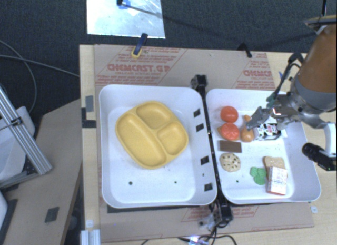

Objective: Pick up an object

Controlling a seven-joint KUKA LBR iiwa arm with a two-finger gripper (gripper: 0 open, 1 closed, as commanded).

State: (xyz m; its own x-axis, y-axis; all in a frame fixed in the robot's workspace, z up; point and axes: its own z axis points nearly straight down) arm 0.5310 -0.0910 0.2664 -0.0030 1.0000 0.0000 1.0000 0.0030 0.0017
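The gripper [256, 124] hangs in the right bin [305, 157], beside a small orange fruit [247, 134]; whether it is open or closed, I cannot tell. Left of it: two tomatoes [229, 114], one chocolate bar [230, 146], one cookie [230, 162]. Bare floor lies toward the bin's far rim.

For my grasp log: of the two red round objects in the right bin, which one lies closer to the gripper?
The lower red one, beside the small orange piece at the gripper. The upper red one sits farther back.
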